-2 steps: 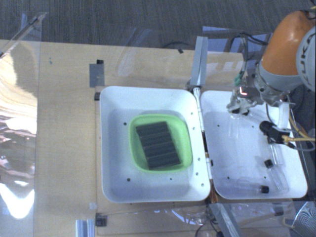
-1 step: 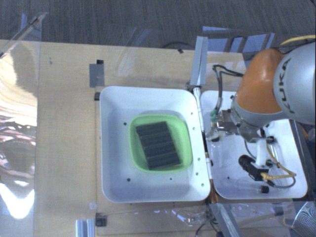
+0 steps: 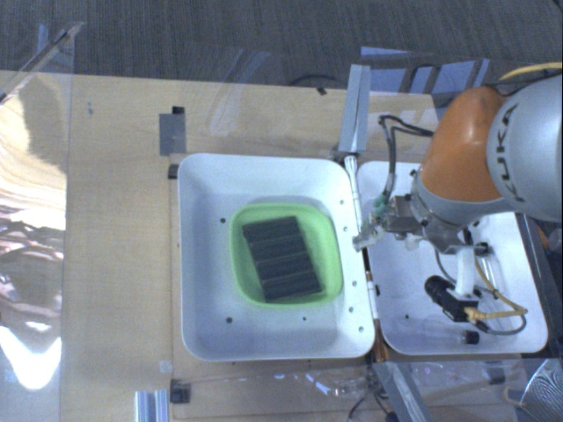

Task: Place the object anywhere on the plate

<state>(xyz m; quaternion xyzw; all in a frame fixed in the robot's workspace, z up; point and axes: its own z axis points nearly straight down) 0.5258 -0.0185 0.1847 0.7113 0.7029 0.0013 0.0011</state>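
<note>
**A:** Looking for the block (image 3: pixel 281 258)? You'll find it lying flat on the green plate (image 3: pixel 241 232), near the middle of the left bin (image 3: pixel 204 236). Its whole outline sits inside the plate's rim.

**B:** And where does that put it from the gripper (image 3: pixel 382 227)?

**A:** Off to the view's left. Your gripper hangs at the left edge of the right bin (image 3: pixel 406 328), just beside the wall where the two bins meet, so the block lies across that wall and a little nearer the camera. The two are apart, with nothing touching.

**B:** How does the block lie?

**A:** Its long axis runs from the far side toward the near side, leaning slightly to the view's right as it comes down. It is dark grey, rectangular, and ribbed, with a few grooves crossing its short way.

**B:** Is the gripper spread or pinched?

**A:** You can't tell from this angle. The arm (image 3: pixel 466 143), with its orange band, covers the business end, and I see nothing held beneath it.

**B:** So what is left for you to do?

**A:** By my reading, very little. The block rests on the plate, which is all the task asks, so any next move of yours would likely be lifting clear without nudging the bin wall.
</note>
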